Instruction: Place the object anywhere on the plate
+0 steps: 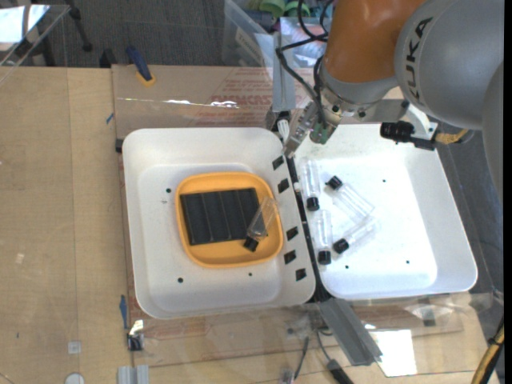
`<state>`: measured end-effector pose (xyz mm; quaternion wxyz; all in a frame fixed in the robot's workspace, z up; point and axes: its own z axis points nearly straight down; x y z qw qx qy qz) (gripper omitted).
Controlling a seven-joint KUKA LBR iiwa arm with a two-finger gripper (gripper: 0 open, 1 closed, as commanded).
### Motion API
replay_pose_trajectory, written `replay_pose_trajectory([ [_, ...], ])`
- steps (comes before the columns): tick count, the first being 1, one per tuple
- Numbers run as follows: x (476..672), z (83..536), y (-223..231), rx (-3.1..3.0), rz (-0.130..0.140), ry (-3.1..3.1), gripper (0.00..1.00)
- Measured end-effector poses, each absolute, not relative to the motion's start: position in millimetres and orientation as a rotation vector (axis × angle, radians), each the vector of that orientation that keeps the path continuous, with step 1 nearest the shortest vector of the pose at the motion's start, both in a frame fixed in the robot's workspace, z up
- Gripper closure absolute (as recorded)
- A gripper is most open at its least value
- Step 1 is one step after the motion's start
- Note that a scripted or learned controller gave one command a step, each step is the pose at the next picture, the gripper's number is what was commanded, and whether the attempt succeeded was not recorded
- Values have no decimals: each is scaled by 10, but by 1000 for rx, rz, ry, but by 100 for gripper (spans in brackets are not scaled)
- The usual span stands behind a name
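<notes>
Where the orange plate [230, 256] sits in the left white bin [152, 214], lying tilted across its right part — one clear plastic tube with a black cap [259, 222], cap end low near the rim, upper end resting on the dark ribbed insert [218, 216]. Rounded square in shape, that plate, glossy, with the black insert grooved in parallel strips.

Up at the seam between the bins, the gripper [300, 132] — pale fingers angled down-left, hanging over the rear edge of the divider, nothing visible between them; whether spread or pinched, cannot tell. Above it, the orange band [364, 30] and the grey arm [456, 46], reaching in from the right.

In the right white bin [416, 214], more clear tubes with black caps [332, 214], scattered in a loose cluster near the divider, some crossing one another. Along the divider, a row of small black clips [290, 214]. Behind the bins, a clear tote of coloured items [272, 6] on the wooden bench [56, 214].
</notes>
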<state>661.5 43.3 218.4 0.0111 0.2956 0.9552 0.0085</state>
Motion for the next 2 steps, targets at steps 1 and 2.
replay_pose_trajectory([
  [1, 6615, 2183, 432, 923, 26, 2980, 0],
  [2, 6510, 2672, -135, 659, 3, 3064, 0],
])
